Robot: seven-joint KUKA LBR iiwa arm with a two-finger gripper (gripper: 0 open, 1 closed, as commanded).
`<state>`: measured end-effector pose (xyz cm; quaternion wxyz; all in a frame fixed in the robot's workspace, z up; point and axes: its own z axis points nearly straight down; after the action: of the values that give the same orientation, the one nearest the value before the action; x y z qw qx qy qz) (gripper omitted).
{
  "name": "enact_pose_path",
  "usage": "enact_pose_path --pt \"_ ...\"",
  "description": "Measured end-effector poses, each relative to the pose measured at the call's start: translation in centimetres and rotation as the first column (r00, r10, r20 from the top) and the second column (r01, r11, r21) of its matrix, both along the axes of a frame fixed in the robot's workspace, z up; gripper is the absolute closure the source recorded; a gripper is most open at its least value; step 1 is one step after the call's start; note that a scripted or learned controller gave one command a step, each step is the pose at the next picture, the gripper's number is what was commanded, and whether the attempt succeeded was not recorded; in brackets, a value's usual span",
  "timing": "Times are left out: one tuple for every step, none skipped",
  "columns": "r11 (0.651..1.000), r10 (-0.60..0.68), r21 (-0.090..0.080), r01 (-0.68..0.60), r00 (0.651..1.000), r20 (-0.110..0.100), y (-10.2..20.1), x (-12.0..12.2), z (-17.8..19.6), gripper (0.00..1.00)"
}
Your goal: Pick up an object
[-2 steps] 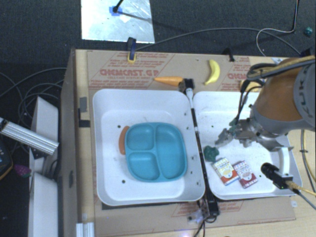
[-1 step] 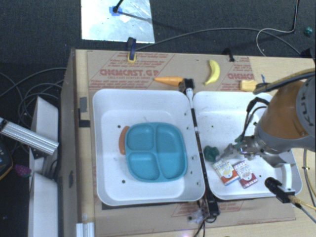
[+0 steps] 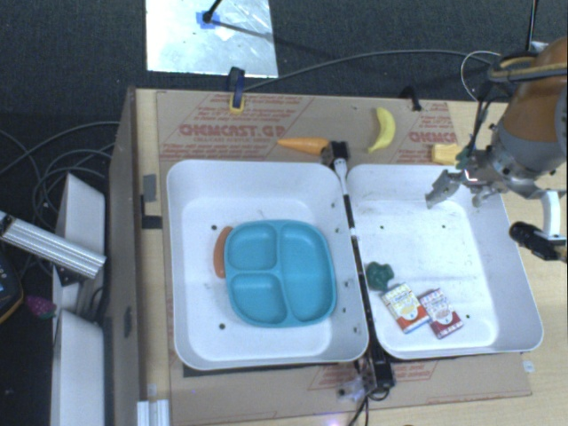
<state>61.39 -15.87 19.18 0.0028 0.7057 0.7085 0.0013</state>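
The arm [image 3: 532, 114] reaches in from the right and ends over the upper right corner of the right bin [image 3: 497, 238]. Its hand [image 3: 457, 186] hangs there with the fingers spread apart and nothing between them, near the bin's back rim.

Most of the right bin's floor is bare. Its objects crowd the lower left: a green piece [image 3: 380, 275] close to the wall shared with the left bin, then two small cartons [image 3: 422, 310] side by side nearer the front rim, well apart from the hand.

In the left bin [image 3: 191, 238] a blue tray [image 3: 280, 271] with three compartments takes up the middle. An orange sausage [image 3: 220, 250] lies against its left edge.

On the surface behind the bins lie a carrot [image 3: 303, 145], a banana [image 3: 383, 130] and a yellow block [image 3: 445, 153], the block just beyond the right bin's back rim, beside the hand.
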Motion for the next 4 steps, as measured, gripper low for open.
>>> enact_pose_path --pt "1.0 -0.002 0.002 0.003 1.0 -0.007 -1.1 -7.5 -6.2 0.0" --pt "1.0 0.001 0.0 -0.001 1.0 -0.001 -4.2 2.2 -3.8 0.0" --pt "1.0 -0.002 0.003 0.002 1.0 -0.008 -0.1 -6.5 -9.7 0.0" --pt "1.0 0.002 0.0 -0.002 1.0 0.003 -1.6 5.6 -1.9 0.0"
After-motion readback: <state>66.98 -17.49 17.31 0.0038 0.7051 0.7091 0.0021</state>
